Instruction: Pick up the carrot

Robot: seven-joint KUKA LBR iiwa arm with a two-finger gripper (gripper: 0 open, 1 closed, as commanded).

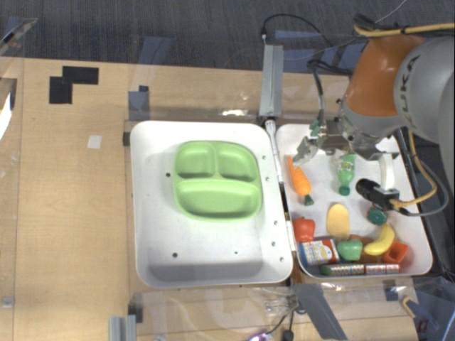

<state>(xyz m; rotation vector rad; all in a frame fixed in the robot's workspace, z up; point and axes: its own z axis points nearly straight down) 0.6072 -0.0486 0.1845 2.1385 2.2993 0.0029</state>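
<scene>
Above the right bin's (424, 251) far edge, jaws (323, 142) hanging; open or closed, cannot tell. Just below-left: carrot (300, 178), slanted, close against the bin's left wall. Risks, as a guess: clipping that wall, or bumping the nearby green bottle (345, 172). Further off, near edge: banana (381, 241), crowded toys.
</scene>
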